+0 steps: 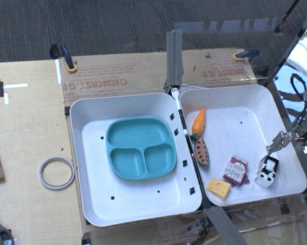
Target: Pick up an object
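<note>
The right bin (237, 106) holds several small items. An orange carrot (198, 120) lies near its left wall, with a watermelon slice (201, 151) just below it. A red packet (235, 171) and a yellow cheese wedge (219, 188) sit toward the front. A black-and-white cow toy (267, 171) stands at the front right. My gripper (276, 143) reaches in from the right rim, just above and to the right of the cow toy, with nothing seen held in it.
The left bin (86, 152) holds a teal divided plate (142, 148). A grey ring (57, 172) lies on the bench to the left of the bins, and scissors (0, 240) lie at the bench's lower left. Cables hang at the right edge.
</note>
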Controlling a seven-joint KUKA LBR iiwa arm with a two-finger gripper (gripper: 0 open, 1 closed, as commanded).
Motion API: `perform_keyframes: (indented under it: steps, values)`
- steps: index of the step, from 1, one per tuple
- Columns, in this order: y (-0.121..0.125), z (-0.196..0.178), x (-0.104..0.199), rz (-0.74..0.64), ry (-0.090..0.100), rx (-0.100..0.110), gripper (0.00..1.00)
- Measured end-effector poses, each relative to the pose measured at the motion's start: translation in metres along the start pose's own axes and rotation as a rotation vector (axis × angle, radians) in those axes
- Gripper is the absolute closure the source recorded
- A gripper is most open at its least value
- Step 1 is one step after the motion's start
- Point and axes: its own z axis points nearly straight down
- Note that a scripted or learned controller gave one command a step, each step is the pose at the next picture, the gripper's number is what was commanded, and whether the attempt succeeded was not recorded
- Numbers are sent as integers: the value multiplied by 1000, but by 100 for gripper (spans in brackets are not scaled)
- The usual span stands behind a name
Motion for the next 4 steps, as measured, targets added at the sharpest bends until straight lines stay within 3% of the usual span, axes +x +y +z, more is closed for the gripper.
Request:
perform_keyframes:
  steps: [1, 2, 3, 4]
  values:
    - [5, 81, 36, 103, -7, -23, 0]
    - [51, 31, 88, -157, -1, -1, 0]
    - [118, 36, 69, -528, -3, -3, 0]
    - [16, 95, 96, -571, 0, -1, 0]
